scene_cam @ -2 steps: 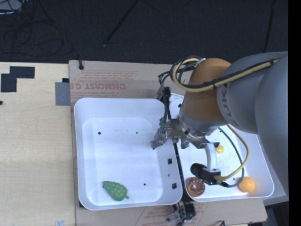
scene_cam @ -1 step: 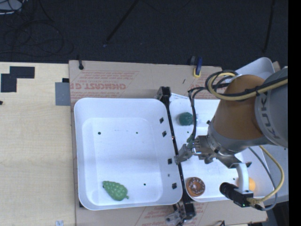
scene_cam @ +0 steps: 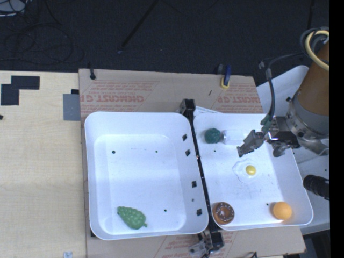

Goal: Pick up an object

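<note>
End effector (scene_cam: 264, 143) is hovering in right bin (scene_cam: 301, 184), fingers apart, gripping nothing | egg (scene_cam: 250, 171) is lying just below-left of it.

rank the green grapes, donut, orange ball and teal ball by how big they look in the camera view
1. green grapes
2. donut
3. orange ball and teal ball: look about alike, so unranked.

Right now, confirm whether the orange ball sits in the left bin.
No, the orange ball lies in the right bin's near corner, by the doughnut.
</note>
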Motion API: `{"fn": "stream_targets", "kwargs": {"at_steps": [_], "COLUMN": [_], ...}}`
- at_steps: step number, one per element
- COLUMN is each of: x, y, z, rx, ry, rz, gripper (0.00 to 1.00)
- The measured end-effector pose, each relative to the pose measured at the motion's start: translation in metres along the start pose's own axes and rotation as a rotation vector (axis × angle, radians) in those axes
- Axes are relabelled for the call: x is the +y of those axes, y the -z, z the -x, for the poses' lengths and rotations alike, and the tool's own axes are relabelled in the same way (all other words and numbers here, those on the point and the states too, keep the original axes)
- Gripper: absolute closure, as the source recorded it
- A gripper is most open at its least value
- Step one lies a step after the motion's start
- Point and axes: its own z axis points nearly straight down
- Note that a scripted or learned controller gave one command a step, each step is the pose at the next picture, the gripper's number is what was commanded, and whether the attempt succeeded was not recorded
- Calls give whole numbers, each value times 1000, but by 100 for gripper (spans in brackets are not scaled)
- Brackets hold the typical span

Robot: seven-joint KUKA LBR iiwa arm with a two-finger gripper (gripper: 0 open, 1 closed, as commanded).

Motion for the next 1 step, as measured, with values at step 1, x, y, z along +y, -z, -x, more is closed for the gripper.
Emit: {"fn": "stream_targets", "kwargs": {"at_steps": [1], "x": [25], "y": [-172], "z": [-40], "rx": [4], "ry": [7], "rz": [-31], "gripper": [0]}}
